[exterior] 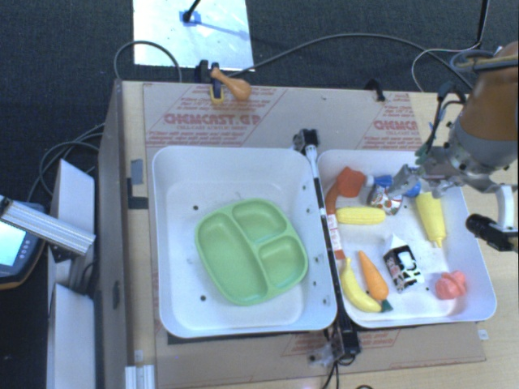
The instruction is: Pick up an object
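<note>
Red block lettering is printed on the brown cardboard sheet (268, 108) that lies under the two shallow white bins, along the sheet's far edge. The larger line, near the sheet's far left corner, appears mirrored or inverted and cannot be read with certainty; smaller red lines above and below it are too fine to make out. A similar red print near the far right corner is equally illegible. The small black-and-white carton (402, 266) in the right bin (478, 298) bears markings too small to read.
</note>
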### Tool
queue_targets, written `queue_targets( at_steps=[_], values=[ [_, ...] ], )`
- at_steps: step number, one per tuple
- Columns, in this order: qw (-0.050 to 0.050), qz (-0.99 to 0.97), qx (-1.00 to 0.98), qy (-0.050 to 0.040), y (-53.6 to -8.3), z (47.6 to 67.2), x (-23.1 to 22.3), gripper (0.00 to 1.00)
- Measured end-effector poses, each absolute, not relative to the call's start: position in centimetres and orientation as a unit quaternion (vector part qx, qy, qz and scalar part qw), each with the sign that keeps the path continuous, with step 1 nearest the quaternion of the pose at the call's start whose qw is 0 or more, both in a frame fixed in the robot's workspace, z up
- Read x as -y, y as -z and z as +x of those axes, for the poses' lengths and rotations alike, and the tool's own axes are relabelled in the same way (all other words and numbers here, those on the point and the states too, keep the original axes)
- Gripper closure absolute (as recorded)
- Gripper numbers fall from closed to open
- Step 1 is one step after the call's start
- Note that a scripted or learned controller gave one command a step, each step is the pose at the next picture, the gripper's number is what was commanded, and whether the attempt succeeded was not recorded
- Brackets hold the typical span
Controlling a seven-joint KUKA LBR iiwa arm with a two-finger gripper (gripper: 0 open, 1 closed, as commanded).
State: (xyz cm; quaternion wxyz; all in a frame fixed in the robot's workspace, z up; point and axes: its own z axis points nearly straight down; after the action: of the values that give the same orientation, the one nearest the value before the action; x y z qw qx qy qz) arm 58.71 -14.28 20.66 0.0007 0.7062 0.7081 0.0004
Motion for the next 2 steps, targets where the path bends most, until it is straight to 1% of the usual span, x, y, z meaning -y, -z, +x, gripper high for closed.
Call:
queue_targets(
  at_steps=[1, 2],
  values=[
    [0.001, 0.707, -0.707, -0.0008, -9.3, 52.4, 11.3, 0.00],
    [0.005, 0.707, -0.707, -0.0024, -8.7, 49.7, 9.5, 0.00]
  ],
)
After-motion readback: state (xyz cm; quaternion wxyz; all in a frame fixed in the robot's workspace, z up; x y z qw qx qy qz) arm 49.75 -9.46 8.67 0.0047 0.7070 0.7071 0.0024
